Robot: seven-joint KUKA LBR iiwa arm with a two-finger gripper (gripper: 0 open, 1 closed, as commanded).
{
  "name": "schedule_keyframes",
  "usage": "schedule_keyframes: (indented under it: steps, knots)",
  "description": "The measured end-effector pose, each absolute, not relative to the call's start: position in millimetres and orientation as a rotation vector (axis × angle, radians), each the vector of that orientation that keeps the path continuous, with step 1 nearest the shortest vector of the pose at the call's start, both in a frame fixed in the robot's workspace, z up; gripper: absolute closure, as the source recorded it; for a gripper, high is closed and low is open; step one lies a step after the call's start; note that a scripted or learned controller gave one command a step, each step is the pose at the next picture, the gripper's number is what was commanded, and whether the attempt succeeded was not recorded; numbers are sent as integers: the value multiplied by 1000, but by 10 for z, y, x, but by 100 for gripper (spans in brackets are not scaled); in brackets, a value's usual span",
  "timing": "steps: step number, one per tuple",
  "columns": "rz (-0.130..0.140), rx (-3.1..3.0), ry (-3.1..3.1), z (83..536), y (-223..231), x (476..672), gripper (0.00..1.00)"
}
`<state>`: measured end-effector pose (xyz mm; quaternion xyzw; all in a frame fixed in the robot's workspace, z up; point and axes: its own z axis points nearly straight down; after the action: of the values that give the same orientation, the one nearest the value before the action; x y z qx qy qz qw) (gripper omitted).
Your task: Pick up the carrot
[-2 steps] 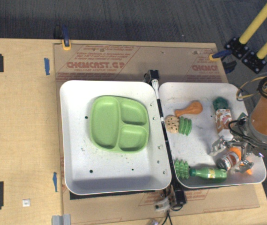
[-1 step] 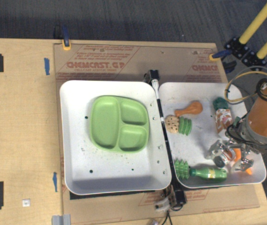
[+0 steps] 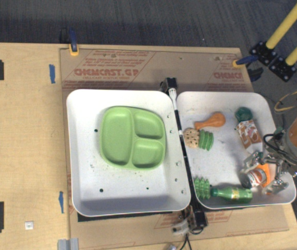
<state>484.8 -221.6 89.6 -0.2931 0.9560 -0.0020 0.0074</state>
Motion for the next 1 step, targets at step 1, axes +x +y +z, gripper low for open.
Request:
schedule_keyframes:
  steps: [1]
  knots:
    - [-15,-874,3010,900,-1916,4920,0]
